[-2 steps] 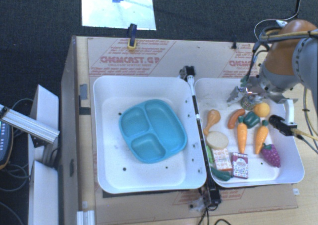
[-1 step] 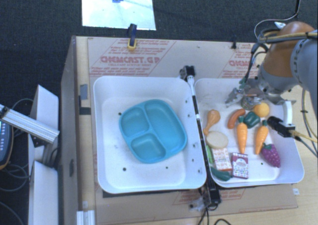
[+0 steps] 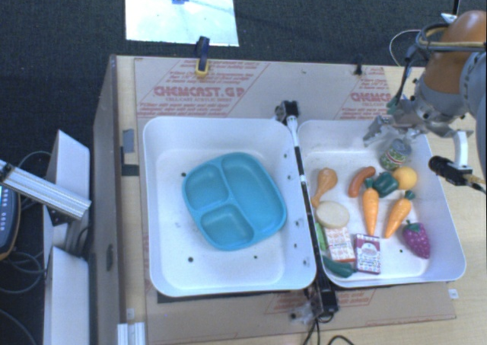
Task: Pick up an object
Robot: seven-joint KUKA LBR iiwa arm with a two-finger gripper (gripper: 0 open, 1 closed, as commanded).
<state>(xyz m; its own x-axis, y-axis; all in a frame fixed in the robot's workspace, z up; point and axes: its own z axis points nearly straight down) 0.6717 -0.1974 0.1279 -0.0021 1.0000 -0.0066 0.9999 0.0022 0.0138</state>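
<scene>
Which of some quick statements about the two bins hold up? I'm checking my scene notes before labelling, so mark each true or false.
1. A blue divided tray lies in the left bin. True.
2. Two toy carrots lie side by side in the right bin. True.
3. The purple grapes sit in the blue tray. False: they lie in the right bin, near its front right corner.
4. The arm's jaws are over the left bin. False: they are at the back of the right bin, above a small can.
5. A yellow lemon lies in the right bin. True.
</scene>
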